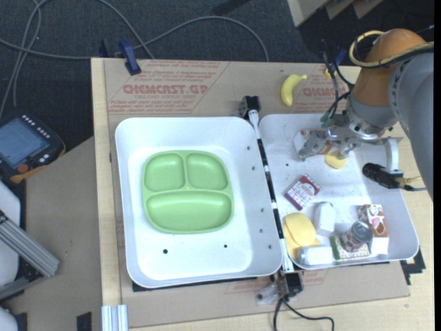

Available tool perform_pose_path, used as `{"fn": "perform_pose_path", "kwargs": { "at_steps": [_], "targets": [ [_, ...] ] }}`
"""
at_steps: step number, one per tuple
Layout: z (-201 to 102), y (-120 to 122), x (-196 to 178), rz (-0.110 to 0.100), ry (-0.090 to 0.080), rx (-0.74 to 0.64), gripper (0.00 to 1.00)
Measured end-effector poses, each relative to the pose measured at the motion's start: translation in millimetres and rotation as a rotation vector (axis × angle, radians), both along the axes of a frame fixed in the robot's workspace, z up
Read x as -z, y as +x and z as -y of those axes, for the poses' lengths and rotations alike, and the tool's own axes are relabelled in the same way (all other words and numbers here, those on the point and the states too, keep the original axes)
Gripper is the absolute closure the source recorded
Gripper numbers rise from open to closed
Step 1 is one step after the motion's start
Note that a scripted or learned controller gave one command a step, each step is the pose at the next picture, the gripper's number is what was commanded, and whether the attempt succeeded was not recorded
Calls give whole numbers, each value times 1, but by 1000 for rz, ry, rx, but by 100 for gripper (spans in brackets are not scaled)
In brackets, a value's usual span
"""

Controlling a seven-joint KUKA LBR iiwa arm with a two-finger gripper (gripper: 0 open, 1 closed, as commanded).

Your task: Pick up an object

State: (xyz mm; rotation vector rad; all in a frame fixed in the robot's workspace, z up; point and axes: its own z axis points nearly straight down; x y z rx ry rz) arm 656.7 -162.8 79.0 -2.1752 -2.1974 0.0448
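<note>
We put the pick as barely begun — gripper (329, 143) low in the right bin (406, 233), far end, just beside a small yellow block (336, 161), grip state unreadable, nothing lifted.

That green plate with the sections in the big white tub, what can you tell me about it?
The pale green plastic divided plate is a rounded rectangle with three hollows: two small ones along its far side, one wide one nearer the camera. It looks smooth and matte, lying flat and right way up in the middle of the left shallow white bin, resting on the bin's floor. Its hollows look bare.
</note>
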Motion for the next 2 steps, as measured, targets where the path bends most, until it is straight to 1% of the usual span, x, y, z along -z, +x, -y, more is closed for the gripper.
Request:
{"fn": "perform_pose_path", "kwargs": {
  "at_steps": [2],
  "targets": [
    [23, 0, 0, 2, -2, 1, 0]
  ]
}}
